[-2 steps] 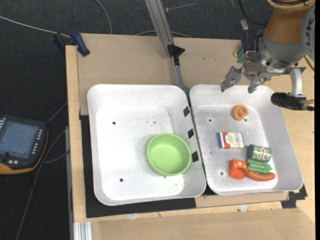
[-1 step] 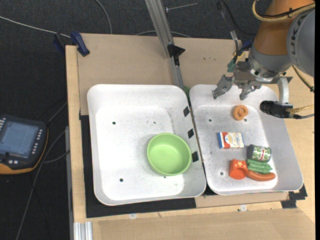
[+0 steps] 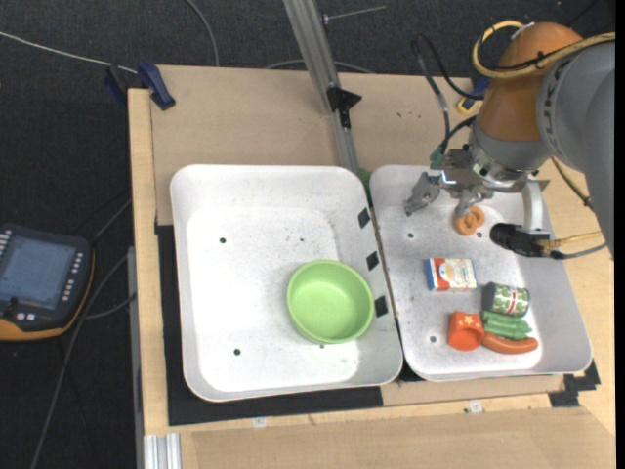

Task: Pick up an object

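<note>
Hand: my hand (image 3: 459,189) hangs over the far part of the right bin (image 3: 410,340); I cannot tell its state.
Nearest object: an orange ring (image 3: 469,221) lies just beside it, nearward.
Progress: I judge nothing lifted yet; closing and raising remain.
Right bin count: one ring, one small box (image 3: 450,274), one green can (image 3: 506,300), one orange cup (image 3: 466,331), one red-and-green piece (image 3: 509,338).
Left bin (image 3: 234,223) count: one green bowl (image 3: 329,301).

Robot arm (image 3: 576,86) showing a bulky grey casing w/ a rounded orange band above the wrist. Yellow and black cables looping around it. End effector (image 3: 451,186) looking metallic grey w/ small dark parts.
</note>
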Controlling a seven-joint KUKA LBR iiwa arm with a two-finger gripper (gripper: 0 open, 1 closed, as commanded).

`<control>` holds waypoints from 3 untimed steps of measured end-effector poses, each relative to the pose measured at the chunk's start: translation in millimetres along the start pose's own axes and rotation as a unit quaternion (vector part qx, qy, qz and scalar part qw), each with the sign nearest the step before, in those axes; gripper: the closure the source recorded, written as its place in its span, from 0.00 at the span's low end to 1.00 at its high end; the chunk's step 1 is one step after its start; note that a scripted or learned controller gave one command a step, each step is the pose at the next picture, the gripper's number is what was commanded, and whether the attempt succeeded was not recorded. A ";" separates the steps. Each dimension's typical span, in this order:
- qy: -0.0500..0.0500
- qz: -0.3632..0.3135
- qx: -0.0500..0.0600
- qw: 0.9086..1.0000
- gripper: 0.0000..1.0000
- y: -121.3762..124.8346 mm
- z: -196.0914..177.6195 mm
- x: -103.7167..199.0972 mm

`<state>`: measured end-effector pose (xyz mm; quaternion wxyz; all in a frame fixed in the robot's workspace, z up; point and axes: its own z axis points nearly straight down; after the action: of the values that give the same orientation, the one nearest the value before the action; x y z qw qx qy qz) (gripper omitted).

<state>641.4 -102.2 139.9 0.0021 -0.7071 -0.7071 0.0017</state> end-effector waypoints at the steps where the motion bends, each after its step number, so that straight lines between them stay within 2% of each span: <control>1: 0.000 0.000 -0.001 1.000 0.00 -0.5 46.4 0.4; 2: 0.000 0.000 -0.004 1.000 1.00 0.9 33.2 0.5; 3: 0.000 0.000 -0.005 1.000 1.00 -2.3 -10.4 2.3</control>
<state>639.2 -99.9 150.3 -0.0017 -0.7069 -0.7073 -0.0014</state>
